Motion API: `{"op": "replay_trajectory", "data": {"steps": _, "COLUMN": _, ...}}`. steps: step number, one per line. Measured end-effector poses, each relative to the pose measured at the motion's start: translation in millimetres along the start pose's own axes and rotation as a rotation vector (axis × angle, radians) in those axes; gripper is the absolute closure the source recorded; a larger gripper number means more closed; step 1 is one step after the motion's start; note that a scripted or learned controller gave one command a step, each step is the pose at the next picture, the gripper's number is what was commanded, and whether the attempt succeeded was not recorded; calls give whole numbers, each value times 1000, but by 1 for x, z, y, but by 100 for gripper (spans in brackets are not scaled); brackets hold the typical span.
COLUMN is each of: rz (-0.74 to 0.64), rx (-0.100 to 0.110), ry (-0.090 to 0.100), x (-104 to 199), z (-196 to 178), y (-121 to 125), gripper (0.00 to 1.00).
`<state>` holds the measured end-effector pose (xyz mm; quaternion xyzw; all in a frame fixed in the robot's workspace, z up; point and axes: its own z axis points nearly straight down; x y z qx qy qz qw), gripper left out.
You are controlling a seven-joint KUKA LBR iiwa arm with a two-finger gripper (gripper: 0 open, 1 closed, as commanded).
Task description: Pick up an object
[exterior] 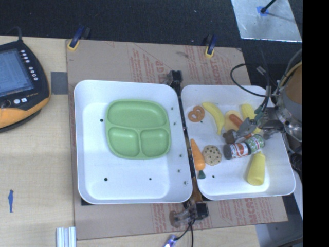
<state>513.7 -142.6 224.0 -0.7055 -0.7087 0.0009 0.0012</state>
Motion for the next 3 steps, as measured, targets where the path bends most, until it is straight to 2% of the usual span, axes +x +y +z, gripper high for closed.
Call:
{"op": "replay_trajectory", "data": {"steps": 1, "rz": -1, "rx": 2, "ry": -1, "x": -4, "z": 122, "y": 28, "gripper": 0}}
{"op": "replay_trajectory", "data": {"steps": 2, "rz": -4, "rx": 2, "ry": -4, "x": -5, "z": 111, "y": 29, "gripper": 100}}
{"op": "replay_trajectory", "data": {"steps": 3, "rz": -1, "rx": -1, "ry": 0, "x": 76, "z": 32, "y": 47, "gripper": 100}}
